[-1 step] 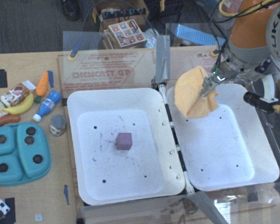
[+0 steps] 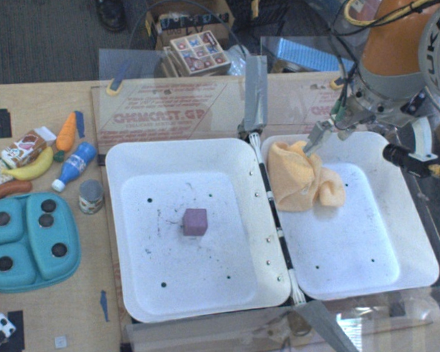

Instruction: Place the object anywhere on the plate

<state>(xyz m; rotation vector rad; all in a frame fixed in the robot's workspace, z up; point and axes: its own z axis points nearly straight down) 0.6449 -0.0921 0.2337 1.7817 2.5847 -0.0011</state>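
Gripper (image 2: 312, 142) sits at the back of the right bin (image 2: 416, 219), tip right at the upper right corner of the yellow cloth (image 2: 302, 180), touching or just above it, can't tell which. Open or closed: can't tell, the tip is small and seen from the side. Nothing clearly pinched.

Cloth is bunched up in the back left part of the right bin, against the wall next to the left bin (image 2: 137, 273). Purple cube (image 2: 194, 221) lies alone near the middle of the left bin, well apart from the gripper.

Teal divided plate (image 2: 28, 254) is on the bench left of both bins, well apart from cloth and cube, small dark spots in its sections.

Counts:
- 2 white bins, side by side, touching
- 1 cloth
- 1 cube
- 1 teal plate

Loose items on the bench behind the plate:
- 1 banana (image 2: 28, 170)
- 1 carrot (image 2: 68, 132)
- 1 blue bottle (image 2: 74, 165), lying on its side
- 1 small can (image 2: 91, 196), upright
- 1 sausage (image 2: 2, 192)

Can stands just beside the plate's back right edge
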